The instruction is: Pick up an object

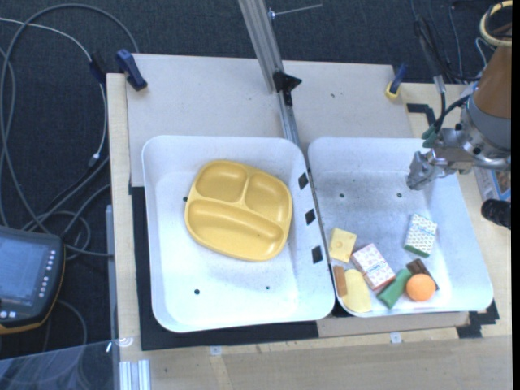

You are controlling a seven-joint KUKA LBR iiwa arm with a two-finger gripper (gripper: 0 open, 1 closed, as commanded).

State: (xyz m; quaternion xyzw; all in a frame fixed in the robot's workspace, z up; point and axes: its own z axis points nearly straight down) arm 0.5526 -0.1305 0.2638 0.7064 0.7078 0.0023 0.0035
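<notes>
The right bin (366, 169) holds several small items near its front edge: an orange ball (420, 288), a green block (394, 288), a brown piece (418, 266), a red-and-white box (373, 265), a green-patterned white packet (421, 235), a yellow cheese wedge (342, 244) and a pale yellow piece (357, 290). My gripper (421, 171) hangs over the right bin's far right part, well behind the packet. Nothing shows between its fingers.
The left bin (171, 291) carries a yellow divided plate (239, 210). A metal post (262, 23) rises from behind the bins. Blue clamps (131, 67) sit at the bench's back corners. Cables and a pendant (24, 279) lie left of the bench.
</notes>
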